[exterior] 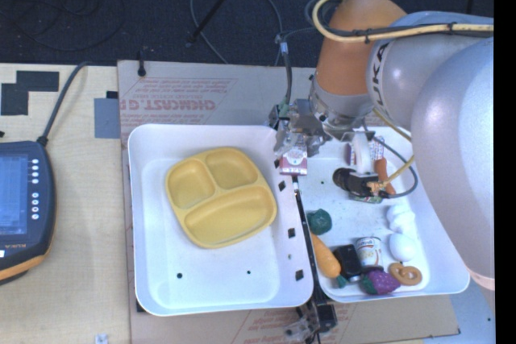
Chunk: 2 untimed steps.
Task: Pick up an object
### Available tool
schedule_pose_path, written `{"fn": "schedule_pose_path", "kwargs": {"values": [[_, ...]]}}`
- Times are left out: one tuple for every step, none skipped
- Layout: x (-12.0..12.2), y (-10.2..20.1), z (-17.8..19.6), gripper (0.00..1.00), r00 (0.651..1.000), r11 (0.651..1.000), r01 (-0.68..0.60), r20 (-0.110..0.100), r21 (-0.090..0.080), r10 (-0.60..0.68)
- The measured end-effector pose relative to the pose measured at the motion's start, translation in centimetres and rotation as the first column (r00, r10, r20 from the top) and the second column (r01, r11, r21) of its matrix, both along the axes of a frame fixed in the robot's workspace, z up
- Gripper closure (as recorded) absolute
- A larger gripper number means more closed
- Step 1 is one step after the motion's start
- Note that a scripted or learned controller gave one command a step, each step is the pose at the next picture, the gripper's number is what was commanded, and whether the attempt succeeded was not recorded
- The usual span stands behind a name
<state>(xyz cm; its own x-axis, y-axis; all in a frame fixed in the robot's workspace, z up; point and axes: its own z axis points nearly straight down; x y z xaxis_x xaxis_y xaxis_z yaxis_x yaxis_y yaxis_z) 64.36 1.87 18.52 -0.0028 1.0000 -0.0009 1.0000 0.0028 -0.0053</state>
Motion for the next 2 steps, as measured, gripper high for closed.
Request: {"fn": "schedule_pose_path", "kwargs": {"values": [[-0.3, 1.2, 0.1, 1.0, 1.0, 1.0, 0.001, 0.0, 0.0, -0.001], [0.0, 0.9, 2.0, 1.0, 1.0, 1.0, 0.001, 0.002, 0.001, -0.001]]}}
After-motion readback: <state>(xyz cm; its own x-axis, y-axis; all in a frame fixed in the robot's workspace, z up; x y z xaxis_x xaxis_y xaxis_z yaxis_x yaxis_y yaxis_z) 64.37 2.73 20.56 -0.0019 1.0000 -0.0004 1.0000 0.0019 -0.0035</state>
